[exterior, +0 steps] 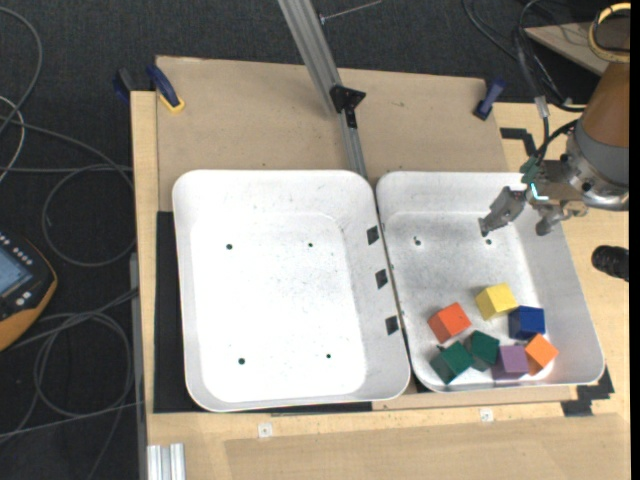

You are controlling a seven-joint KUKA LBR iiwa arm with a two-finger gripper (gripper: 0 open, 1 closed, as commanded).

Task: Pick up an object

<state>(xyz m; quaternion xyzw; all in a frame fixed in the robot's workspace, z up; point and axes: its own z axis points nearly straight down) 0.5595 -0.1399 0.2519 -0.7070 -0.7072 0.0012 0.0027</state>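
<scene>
The gripper [520,211] hovered over the back part of the right bin [440,268], its two fingers spread apart with nothing between them. The blocks sat well apart from it, bunched at that bin's front corner: a yellow block [495,300], a blue block [527,321], a red-orange block [450,321], an orange block [541,351], a purple block [513,360] and two green blocks [467,354]. The left bin [270,288] lay just beside the right bin on the tabletop [300,448].
</scene>
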